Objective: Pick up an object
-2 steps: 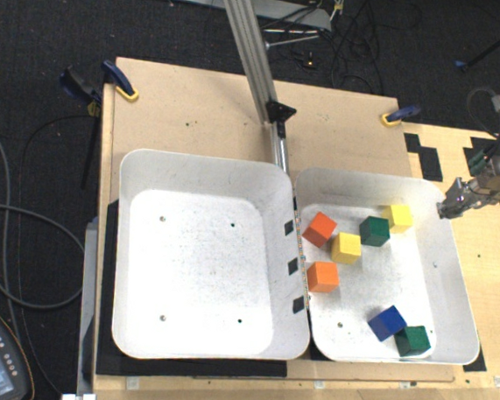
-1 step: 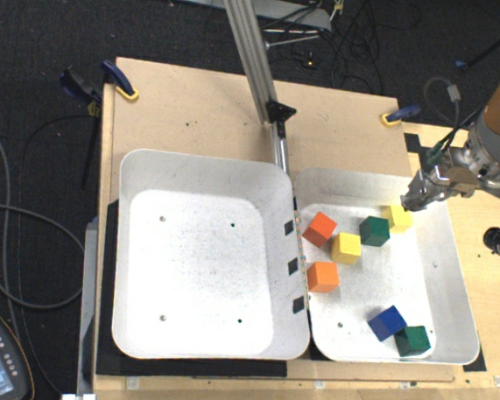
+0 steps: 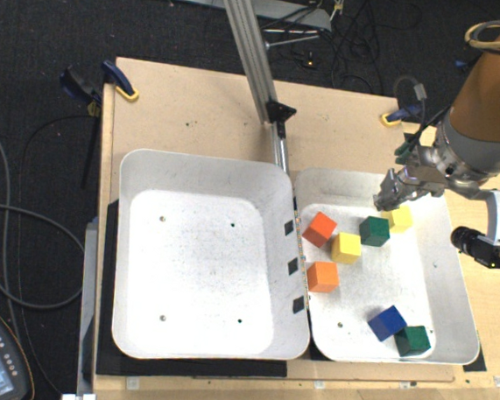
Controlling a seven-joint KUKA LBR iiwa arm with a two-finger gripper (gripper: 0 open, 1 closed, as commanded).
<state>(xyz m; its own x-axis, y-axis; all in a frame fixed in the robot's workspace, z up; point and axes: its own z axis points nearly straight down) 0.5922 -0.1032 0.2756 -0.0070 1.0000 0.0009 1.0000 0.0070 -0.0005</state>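
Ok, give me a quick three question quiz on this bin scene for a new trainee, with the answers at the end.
1. True or false: all the blocks lie in the right bin.
2. Which block lies nearest the tool? A) blue block B) yellow block at the bin's far side C) orange block by the divider
3. Fill in: the blue block touches a ____ block.

Key:
1. True; the left bin has none.
2. B, the yellow block, beside a green block.
3. Green, at the near edge.
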